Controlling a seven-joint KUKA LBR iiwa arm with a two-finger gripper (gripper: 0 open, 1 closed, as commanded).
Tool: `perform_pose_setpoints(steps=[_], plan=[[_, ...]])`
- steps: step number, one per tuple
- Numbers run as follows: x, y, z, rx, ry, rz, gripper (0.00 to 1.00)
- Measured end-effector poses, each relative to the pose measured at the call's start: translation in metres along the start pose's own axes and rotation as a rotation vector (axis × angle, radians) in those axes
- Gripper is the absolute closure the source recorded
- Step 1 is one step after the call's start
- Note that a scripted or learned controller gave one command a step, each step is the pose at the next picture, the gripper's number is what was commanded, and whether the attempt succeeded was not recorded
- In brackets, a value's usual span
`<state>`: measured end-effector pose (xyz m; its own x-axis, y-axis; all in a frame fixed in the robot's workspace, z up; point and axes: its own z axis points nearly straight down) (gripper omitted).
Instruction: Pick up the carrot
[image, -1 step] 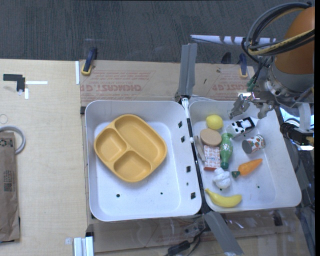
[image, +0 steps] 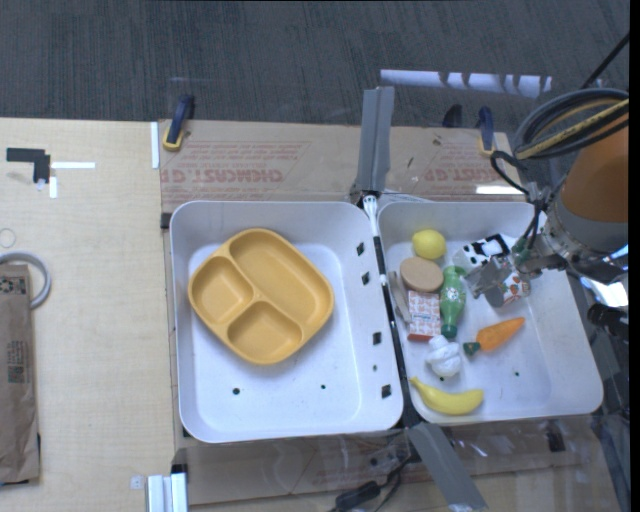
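Two shallow white bins sit side by side on the pale wooden surface (image: 80, 300); the left white bin (image: 200, 400) holds a yellow plastic plate with three compartments (image: 262, 295), lying slightly toward the far left of the bin floor; the right white bin (image: 560, 390) holds a scatter of toy foods.

The small orange carrot with a green top (image: 494, 335) lies flat on the floor of the right bin, about mid-depth and right of centre, its green end pointing near-left and its orange tip far-right; nothing touches it from above. Just left of it stands a green plastic bottle (image: 452, 302), lying along the near-far line; left of the bottle are a red and white printed packet (image: 424, 312) and a round brown bun-like piece (image: 422, 274); a yellow lemon (image: 429, 244) sits at the far side of that group. A white garlic-shaped piece (image: 444, 358) lies just near-left of the carrot's green end; a yellow banana (image: 447, 398) curves along the near edge of the bin.

The grey arm with its orange band (image: 598, 185) enters from the right; its gripper (image: 497, 276) hangs over the far right part of the right bin, far of the carrot and apart from it; whether it is apart or together cannot be told amid the dark clutter there.
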<state>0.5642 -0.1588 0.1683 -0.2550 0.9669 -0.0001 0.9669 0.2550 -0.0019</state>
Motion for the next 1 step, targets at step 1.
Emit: perform_pose_setpoints(steps=[1], plan=[[-0.0072,-0.0424,0.033,0.0,0.0,-0.112,0.0]])
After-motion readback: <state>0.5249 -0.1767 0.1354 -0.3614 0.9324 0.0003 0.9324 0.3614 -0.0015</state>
